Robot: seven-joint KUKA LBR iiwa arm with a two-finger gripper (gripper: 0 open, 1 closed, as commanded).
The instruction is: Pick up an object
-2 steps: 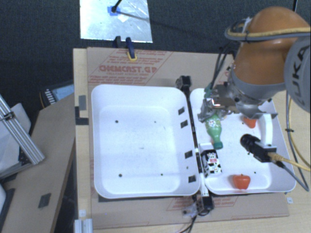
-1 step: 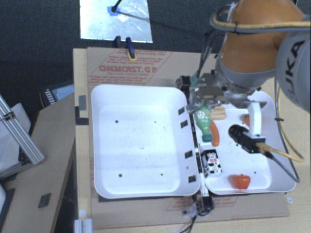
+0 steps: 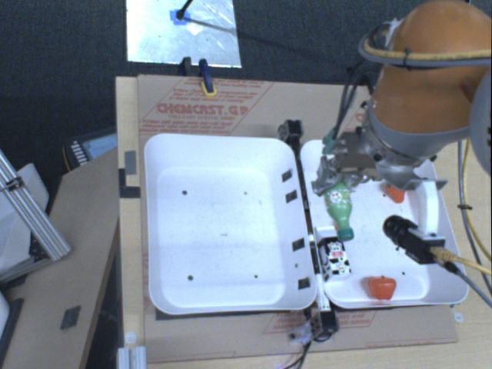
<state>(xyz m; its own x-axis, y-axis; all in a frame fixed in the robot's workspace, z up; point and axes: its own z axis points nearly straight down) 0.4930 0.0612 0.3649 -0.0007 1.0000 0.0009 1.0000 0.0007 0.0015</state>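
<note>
Claw (image 3: 336, 177): hung low over the right bin's upper left part, at the end of the grey arm (image 3: 430, 60) with its orange band; whether it was open or closed could not be told.

Green bottle (image 3: 339, 212): lay directly below the claw in the view, its upper end right under the claw and its narrow end pointing away toward the bin's near side; whether the claw touched it could not be told.

Black-and-white patterned piece (image 3: 335, 258): sat further below the claw, just past the bottle's narrow end, against the bin's left wall.

Red-orange object (image 3: 381, 286): rested well below the claw and to its right in the view, near the bin's front rim.

Small orange thing (image 3: 395, 194): lay to the claw's right, partly hidden under the wrist.

Right bin (image 3: 453, 283): white and shallow, it held everything named above and lay beneath the claw.

Left bin (image 3: 223, 229): white and shallow, it stood to the claw's left, touching the right bin along a row of black clips.

Worktop (image 3: 200, 102): a brown sheet with red print lay under both bins, reaching beyond the claw toward the top of the view.
</note>
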